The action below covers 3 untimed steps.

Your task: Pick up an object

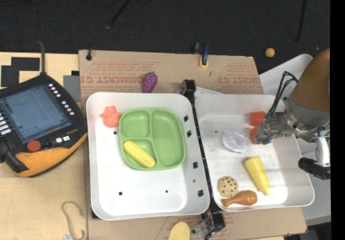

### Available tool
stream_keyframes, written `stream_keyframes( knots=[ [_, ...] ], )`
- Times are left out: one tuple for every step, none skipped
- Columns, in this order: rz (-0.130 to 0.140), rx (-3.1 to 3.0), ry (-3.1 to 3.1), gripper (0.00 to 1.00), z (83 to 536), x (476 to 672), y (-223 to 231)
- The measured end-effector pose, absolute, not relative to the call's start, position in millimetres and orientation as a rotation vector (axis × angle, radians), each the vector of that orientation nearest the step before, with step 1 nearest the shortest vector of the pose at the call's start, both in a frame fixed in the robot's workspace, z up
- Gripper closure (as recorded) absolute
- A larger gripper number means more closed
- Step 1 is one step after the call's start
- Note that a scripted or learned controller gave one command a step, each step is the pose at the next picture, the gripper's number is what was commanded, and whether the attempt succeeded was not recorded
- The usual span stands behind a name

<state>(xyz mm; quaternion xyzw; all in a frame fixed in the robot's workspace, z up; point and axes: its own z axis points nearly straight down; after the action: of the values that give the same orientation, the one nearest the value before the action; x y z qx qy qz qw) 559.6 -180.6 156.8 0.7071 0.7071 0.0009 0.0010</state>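
My gripper (263, 132) is low in the right bin (302, 193), near its far right side, right up against a red-orange object (256, 118) that it partly covers. I cannot see whether that object is held. Also in this bin are a white round piece (234, 141) just left of the gripper, a yellow mustard bottle (257, 174), a cookie (228, 185) and a brown drumstick (241, 199).
The left bin (140, 196) holds a green divided plate (164, 134) with a corn cob (139, 153) on it, and a pink-orange toy (110, 116) at its far left corner. Purple grapes (150, 81) lie on the cardboard behind. A teach pendant (35, 117) sits at left.
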Motion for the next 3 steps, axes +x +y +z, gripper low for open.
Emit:
stream_keyframes(
  knots=[
    [0.002,2.220,2.220,1.00,203.4,568.3,-183.2],
    [0.001,2.221,2.221,1.00,228.9,568.4,-184.6],
    [-0.001,2.221,2.227,1.00,225.0,567.4,-140.1]
  ],
)
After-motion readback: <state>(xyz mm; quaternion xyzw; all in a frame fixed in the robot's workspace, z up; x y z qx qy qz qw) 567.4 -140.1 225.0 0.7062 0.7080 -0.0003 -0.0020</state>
